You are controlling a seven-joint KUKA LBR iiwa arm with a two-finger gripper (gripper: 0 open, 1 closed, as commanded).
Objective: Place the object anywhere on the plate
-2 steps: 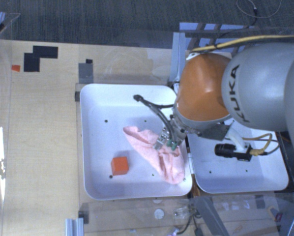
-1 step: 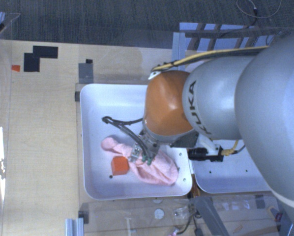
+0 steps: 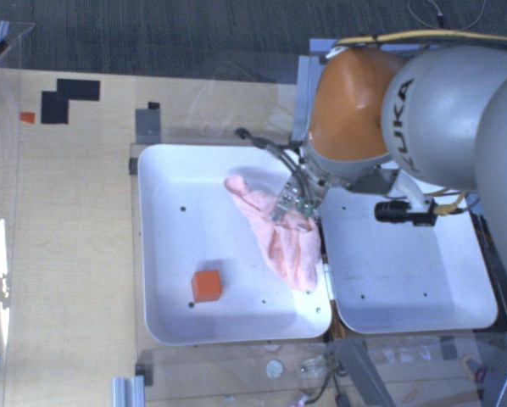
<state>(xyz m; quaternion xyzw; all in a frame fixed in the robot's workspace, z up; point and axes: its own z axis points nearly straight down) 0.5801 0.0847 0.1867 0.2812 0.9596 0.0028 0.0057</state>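
At the near left of the left bin (image 3: 164,312) sits the small orange block (image 3: 206,286), well apart from the gripper (image 3: 294,203) farther back (whether its fingers are open or closed cannot be told), which hangs over the pink cloth (image 3: 279,236) running diagonally toward the near right.

Arm (image 3: 440,108) enters from the right, upper part of view; grey link and orange band (image 3: 351,104) sit above the seam between the two bins. Wrist points down and left. Gripper (image 3: 294,203) hangs low under the band, cables trailing to it. Finger state not resolvable from this angle.
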